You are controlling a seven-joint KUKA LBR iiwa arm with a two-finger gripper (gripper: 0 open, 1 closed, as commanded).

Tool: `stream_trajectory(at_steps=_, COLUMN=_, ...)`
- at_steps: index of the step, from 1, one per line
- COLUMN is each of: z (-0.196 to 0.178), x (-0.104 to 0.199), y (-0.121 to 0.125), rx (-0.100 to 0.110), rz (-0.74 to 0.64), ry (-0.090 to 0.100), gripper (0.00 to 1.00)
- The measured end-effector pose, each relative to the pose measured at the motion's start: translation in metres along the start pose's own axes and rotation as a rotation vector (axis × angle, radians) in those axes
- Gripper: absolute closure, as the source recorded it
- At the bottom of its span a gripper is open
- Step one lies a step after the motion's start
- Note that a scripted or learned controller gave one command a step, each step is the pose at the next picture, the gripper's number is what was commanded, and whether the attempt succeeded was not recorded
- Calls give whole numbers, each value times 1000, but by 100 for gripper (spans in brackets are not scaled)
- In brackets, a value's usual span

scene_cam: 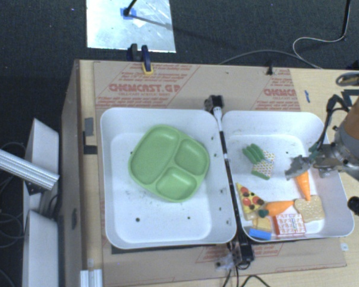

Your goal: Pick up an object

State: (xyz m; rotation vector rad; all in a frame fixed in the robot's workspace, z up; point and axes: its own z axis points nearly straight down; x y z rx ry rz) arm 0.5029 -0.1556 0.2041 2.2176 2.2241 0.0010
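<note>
My gripper (pixel 298 167) reaches in from the right and hangs low over the right bin (pixel 287 127), near its right side. Directly under its tip is an orange toy carrot (pixel 304 186), pointing toward the bin's front; whether the two touch I cannot make out. A second carrot (pixel 279 207) lies nearer the front, beside a tan cracker (pixel 312 207). A pizza slice (pixel 249 197), a red and white box (pixel 290 224), a small blue piece (pixel 259 234) and two green toys (pixel 258 158) also lie in this bin.
The left bin (pixel 122 220) holds a green divided plate (pixel 169 162). A black divider bar (pixel 225 160) runs between the bins. The arm's grey body (pixel 354 137) covers the right bin's right rim. Bare white floor shows at the back of the right bin.
</note>
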Motion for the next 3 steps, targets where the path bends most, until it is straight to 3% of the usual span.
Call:
stream_trajectory(at_steps=1, z=120, x=-33, y=32, rx=-1, rz=2, ry=-1, gripper=0)
stream_trajectory(at_steps=2, z=109, x=-33, y=33, rx=-2, rz=1, ry=-1, gripper=100)
stream_trajectory(at_steps=3, z=22, x=59, y=40, rx=-3, rz=-2, ry=1, gripper=100)
